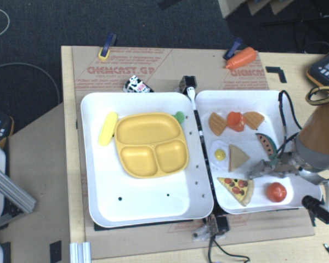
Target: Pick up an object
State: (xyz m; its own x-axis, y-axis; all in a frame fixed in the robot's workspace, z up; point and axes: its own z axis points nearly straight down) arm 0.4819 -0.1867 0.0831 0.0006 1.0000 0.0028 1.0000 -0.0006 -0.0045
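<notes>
**Gripper low in the right bin among toy foods**

I see two white bins side by side on the table. In the right bin (296, 204), my arm enters from the right edge, and the gripper (261, 170) sits low near the bin's middle, just beside a tan wedge (238, 158). I cannot tell how its fingers stand. A pizza slice (237, 188) and a red tomato (276, 192) lie near the front edge. The left bin (148, 210) holds a yellow divided tray (152, 144).
</notes>
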